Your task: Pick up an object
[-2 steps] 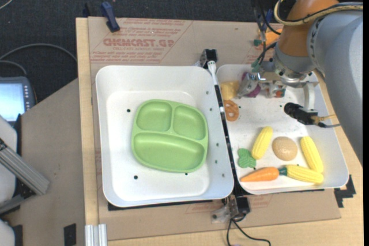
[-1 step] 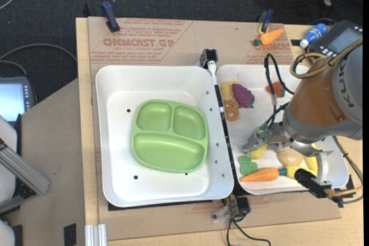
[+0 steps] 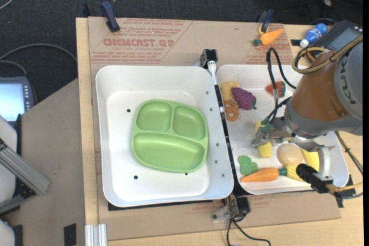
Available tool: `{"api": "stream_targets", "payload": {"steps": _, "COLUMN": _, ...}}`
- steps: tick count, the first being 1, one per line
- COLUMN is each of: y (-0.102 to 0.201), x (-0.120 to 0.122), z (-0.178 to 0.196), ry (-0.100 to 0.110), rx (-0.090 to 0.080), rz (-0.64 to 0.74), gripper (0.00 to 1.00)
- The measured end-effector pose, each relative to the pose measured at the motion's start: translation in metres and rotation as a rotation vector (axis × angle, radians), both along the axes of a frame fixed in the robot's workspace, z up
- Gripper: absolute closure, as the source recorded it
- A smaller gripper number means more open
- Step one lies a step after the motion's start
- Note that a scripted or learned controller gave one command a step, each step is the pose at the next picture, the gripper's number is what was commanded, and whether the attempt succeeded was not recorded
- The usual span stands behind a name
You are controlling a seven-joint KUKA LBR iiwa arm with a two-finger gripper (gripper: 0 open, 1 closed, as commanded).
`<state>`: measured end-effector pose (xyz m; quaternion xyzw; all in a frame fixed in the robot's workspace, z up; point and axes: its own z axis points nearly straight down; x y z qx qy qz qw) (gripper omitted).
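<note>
At the near edge of the right bin (image 3: 340,167), my inventory begins: a carrot (image 3: 262,175) lying lengthwise along the front wall, a small green piece (image 3: 247,165) just beside its left end, a beige rounded item (image 3: 289,154) behind it, and yellow pieces (image 3: 304,165) to the right, partly under a black part of my tooling.

Next entry, my gripper (image 3: 265,136): it sits low inside the right bin, pointing left and down, directly above a small yellow corn-like piece (image 3: 265,150). Whether it touches that piece I cannot tell, and whether my fingers are apart or together I cannot tell either; the wrist body hides them. No object is visibly held.

My arm: the grey wrist and the orange band (image 3: 317,92) slant in from the right, bent over the bin's right half, with black cables looping along the upper side.

Farther back in the same bin: a purple grape cluster (image 3: 244,98), an orange-brown ringed item (image 3: 231,110) just beside it near the dividing wall, and a red piece (image 3: 277,88) close to the cables.

Left bin (image 3: 109,124): one green divided plate (image 3: 169,135), flat, roughly centred.

Farthest, on the bench beyond the bins: a second small carrot (image 3: 270,37) and a blue-and-white bottle (image 3: 315,33).
</note>
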<state>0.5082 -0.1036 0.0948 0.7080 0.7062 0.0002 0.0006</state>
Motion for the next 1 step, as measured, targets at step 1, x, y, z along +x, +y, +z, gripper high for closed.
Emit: {"api": "stream_targets", "payload": {"steps": 1, "y": 0.0722, "x": -0.0161, "z": 0.0951, "ry": -0.007, "rx": 0.003, "rz": 0.011, "gripper": 1.00}}
